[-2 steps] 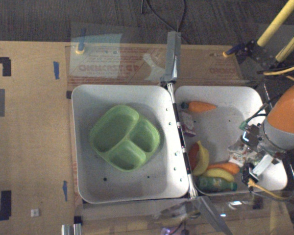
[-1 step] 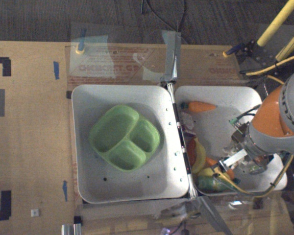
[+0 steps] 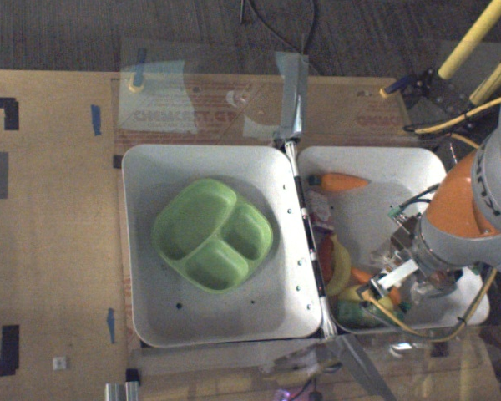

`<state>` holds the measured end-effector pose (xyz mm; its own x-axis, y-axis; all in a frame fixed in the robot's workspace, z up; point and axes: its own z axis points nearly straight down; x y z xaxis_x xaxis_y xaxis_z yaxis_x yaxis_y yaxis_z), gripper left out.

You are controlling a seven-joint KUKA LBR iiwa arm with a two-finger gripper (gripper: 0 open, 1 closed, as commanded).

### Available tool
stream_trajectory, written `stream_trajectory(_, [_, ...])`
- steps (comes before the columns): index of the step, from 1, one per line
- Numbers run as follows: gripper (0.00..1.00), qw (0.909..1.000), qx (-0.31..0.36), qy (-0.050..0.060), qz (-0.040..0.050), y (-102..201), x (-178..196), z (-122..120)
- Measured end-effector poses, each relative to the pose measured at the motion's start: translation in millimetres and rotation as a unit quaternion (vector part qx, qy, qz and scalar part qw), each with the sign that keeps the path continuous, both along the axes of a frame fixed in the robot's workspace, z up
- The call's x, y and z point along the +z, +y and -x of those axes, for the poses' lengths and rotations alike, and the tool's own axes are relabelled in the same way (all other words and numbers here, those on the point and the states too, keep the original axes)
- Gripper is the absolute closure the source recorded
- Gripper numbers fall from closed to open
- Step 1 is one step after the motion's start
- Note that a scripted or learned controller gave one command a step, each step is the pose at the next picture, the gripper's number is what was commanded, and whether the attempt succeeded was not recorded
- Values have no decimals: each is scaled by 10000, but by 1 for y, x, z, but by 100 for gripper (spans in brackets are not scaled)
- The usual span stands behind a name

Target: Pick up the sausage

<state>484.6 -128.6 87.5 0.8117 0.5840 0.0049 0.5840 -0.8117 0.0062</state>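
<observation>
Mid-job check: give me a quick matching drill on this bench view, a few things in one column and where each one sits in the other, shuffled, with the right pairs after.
Things:
1. green divided plate
2. carrot
3. banana
4. gripper

Places:
A. far end of the right bin, beside the divider
B. low over the near part of the right bin, among the toy food
C. middle of the left bin
D. against the right bin's left wall, about halfway along it

Pairs: 1-C, 2-A, 3-D, 4-B
</observation>
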Motion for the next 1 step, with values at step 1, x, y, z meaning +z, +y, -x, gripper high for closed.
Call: stream_trajectory(1, [100, 10000, -13, 17, 6, -2, 9, 1])
